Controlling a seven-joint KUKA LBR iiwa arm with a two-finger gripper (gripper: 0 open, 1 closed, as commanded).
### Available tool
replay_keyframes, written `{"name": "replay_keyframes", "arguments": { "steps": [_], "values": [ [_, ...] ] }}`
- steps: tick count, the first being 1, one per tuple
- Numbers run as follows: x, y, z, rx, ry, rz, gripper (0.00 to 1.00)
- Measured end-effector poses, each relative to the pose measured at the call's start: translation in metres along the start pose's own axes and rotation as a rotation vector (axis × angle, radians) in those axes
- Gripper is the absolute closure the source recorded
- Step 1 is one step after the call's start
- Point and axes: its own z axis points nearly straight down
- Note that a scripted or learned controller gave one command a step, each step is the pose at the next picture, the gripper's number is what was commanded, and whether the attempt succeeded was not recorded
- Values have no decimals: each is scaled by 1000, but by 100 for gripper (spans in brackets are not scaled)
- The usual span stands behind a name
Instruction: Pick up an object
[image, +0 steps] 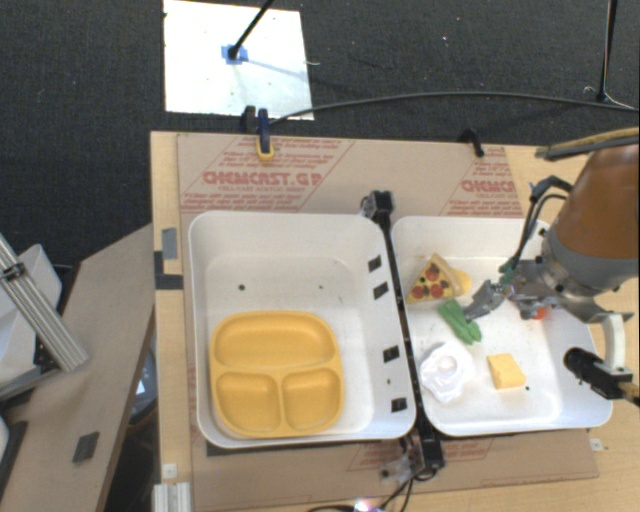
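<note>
White plastic bins are sitting side by side, two in all, so that things can be lifted out of one. Left bin is holding a single yellow tray with three compartments. Right bin is carrying four loose things, each lying apart from the others, which is leaving room to grasp: one pizza slice, one green piece, one white cup and one yellow block. The gripper is hanging low over the green piece, just beside the pizza slice, probably lining up on one of them. Whether it is clenched or released I cannot tell; nothing is visibly being held.
</note>
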Motion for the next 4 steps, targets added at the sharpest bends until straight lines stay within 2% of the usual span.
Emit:
{"name": "replay_keyframes", "arguments": {
  "steps": [1, 2, 3, 4],
  "values": [
    [0, 3, -6, -13, -2, -2, 0],
    [1, 8, 56, -10, -1, 0, 0],
    [-4, 10, 99, -10, -1, 0, 0],
    [-3, 11, 122, -10, -1, 1, 0]
  ]
}}
